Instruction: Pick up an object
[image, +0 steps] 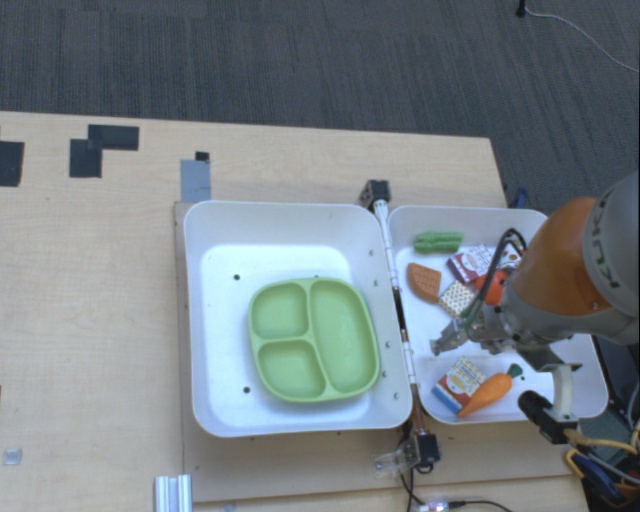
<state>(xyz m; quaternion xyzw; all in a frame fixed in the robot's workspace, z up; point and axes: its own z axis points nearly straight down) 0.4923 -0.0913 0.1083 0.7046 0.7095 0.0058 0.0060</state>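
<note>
My gripper (458, 336) hangs low over the middle of the right bin (420, 400). It is just below a checkered packet (457, 297) and above a small printed box (461, 378) and a toy carrot (487, 393). Farther back lie an orange-brown slice (425, 282), a green pod (437, 241) and a dark red and white packet (469, 265), partly hidden by the wrist. I see nothing held in the gripper.
The left bin (215, 300) holds a light green divided plate (313, 340). The arm with its orange band (560, 270) covers the right bin's far right side. A metal divider (392, 280) runs between the bins.
</note>
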